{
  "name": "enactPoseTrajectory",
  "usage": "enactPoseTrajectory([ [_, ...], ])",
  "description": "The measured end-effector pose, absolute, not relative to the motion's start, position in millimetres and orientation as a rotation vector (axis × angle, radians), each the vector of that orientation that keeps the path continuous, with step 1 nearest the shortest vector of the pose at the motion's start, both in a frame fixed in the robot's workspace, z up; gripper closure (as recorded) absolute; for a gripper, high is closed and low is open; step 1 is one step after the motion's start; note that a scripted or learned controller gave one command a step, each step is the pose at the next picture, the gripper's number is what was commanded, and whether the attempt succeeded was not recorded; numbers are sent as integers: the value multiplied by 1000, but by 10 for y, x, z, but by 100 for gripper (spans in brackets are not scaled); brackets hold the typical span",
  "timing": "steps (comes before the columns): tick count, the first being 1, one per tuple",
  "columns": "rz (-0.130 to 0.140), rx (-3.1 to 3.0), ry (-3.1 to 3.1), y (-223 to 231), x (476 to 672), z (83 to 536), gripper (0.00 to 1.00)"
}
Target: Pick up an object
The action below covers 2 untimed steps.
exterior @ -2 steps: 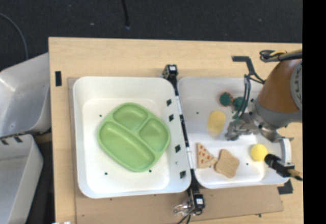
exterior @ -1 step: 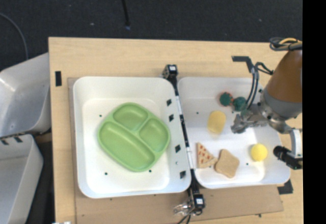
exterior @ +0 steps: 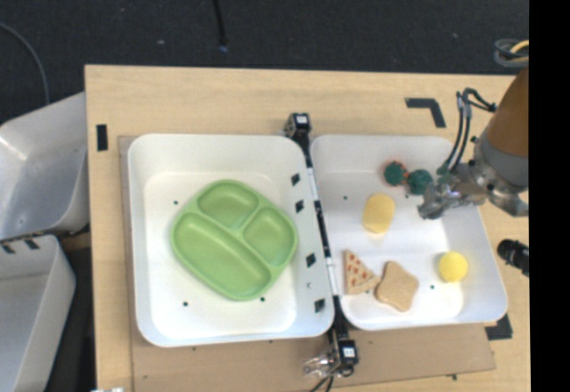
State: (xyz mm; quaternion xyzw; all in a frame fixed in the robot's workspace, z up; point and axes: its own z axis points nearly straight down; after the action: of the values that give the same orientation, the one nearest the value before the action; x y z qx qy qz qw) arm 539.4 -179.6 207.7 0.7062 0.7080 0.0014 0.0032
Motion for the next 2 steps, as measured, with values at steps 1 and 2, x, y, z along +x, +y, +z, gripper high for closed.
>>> enactPoseTrajectory([
  [1,4,2212,2227,-1341,5605,2236,100],
  [2,4,2212,2229,-842,5921,2204,100],
])
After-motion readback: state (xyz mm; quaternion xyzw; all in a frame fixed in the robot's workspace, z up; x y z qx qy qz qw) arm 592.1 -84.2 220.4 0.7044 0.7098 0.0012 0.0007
